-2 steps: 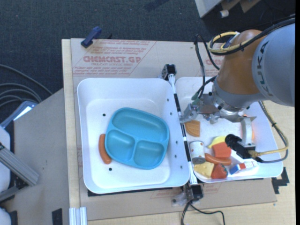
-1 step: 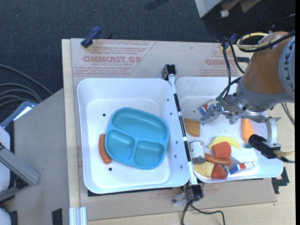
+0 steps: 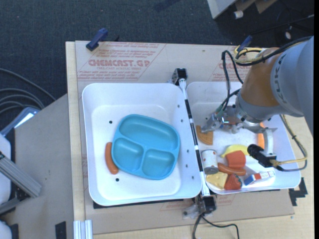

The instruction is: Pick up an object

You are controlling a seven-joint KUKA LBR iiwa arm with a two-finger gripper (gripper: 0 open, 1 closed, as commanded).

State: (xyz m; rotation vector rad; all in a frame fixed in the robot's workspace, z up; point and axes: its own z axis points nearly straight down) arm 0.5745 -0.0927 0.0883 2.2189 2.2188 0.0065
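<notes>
1. Toast [image 3: 205,136] is lying at nine o'clock in the right bin [image 3: 289,182].
2. Gripper [image 3: 219,120] is hovering just above it; grip unclear.
3. Centring over the slice before closing is probably advisable.

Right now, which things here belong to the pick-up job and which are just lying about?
Job:
gripper, over the right bin
toys heaped in that bin: orange wedge, red block, yellow piece, small can

Lying about:
blue tray in the left bin
hot dog toy beside the tray
blue clamp on the board
</notes>
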